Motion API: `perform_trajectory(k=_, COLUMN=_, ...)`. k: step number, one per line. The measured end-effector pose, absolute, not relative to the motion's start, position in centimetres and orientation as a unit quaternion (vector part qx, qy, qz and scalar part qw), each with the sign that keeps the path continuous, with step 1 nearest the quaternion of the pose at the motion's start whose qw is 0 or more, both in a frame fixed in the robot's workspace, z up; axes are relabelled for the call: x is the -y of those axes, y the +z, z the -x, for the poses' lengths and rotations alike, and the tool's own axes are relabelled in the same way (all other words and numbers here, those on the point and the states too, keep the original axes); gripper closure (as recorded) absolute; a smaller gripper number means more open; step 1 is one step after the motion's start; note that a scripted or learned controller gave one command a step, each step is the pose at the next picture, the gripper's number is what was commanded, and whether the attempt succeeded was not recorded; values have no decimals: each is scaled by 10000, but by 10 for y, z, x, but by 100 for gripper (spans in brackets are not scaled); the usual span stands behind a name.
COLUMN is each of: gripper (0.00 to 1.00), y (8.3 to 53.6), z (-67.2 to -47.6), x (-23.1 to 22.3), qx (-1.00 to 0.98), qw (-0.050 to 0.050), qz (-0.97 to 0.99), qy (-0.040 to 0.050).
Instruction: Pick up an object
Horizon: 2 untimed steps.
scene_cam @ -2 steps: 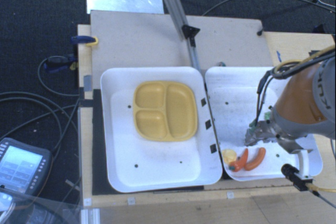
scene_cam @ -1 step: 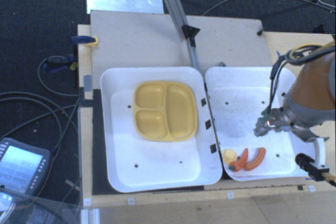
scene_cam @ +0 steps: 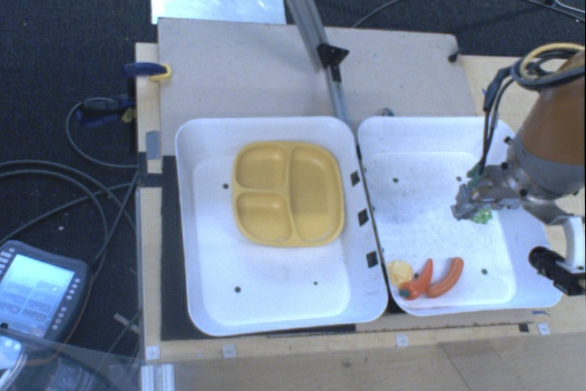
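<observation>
The end effector, its opening impossible to judge, sits directly over a small green object in the right bin, sausages lying nearer the front rim.

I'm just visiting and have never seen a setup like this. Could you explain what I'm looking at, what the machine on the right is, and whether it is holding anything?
This is one picture from a camera fixed above a workbench, looking down at a slant. The grey and orange shape at the right is a robot arm. At its end is its gripper, a two-finger hand lowered into the right bin. A small green object sits right at the gripper, but I cannot tell whether the gripper is holding it or merely over it.

The bench carries two shallow white bins side by side. The left bin holds a yellow divided plate. Near the front of the right bin lie a small yellow piece, a red-orange piece and an orange sausage-shaped piece, which look like toy food.
</observation>
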State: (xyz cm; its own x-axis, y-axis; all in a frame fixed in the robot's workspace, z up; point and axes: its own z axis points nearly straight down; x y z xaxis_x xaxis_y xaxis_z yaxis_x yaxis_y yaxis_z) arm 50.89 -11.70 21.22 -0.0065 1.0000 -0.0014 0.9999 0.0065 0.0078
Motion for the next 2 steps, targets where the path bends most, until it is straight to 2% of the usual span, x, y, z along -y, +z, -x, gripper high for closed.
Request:
perform_trajectory(k=1, gripper=100, y=230, z=-511, x=117, qx=-7092, qw=18, qz=-7050, qy=13)
perform_trajectory(k=2, gripper=100, y=221, z=-535, x=70, qx=-7106, qw=7, qz=-7035, qy=15)
